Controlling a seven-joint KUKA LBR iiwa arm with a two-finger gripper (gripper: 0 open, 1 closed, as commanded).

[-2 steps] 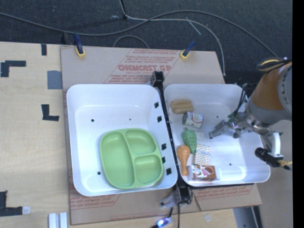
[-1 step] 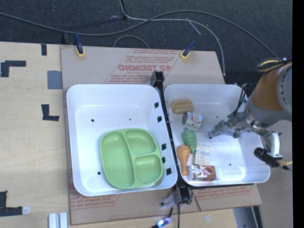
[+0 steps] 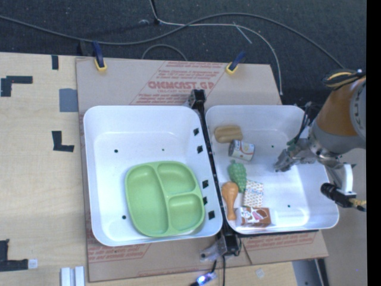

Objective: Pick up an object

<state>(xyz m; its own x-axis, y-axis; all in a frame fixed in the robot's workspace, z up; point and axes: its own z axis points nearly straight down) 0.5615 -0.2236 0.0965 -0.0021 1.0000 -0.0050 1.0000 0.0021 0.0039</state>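
The right bin (image 3: 297,117) holds several small items along its left side. A tan bread roll (image 3: 228,133) lies at the top, with a small tin can (image 3: 242,151) just below it. Lower down come a green leafy piece (image 3: 238,173), an orange carrot-like piece (image 3: 230,198), a patterned packet (image 3: 254,192) and a red-brown packet (image 3: 256,217). My gripper (image 3: 285,162) hangs low over the right half of that bin, right of the can and apart from all items. Nothing lies between its dark fingers.
The left bin (image 3: 107,124) carries a green divided plate (image 3: 164,198) in its lower middle. A black divider (image 3: 204,154) runs between the bins. Cables cross the dark floor behind the bench. The arm's orange-banded wrist (image 3: 340,115) stands over the right bin's right rim.
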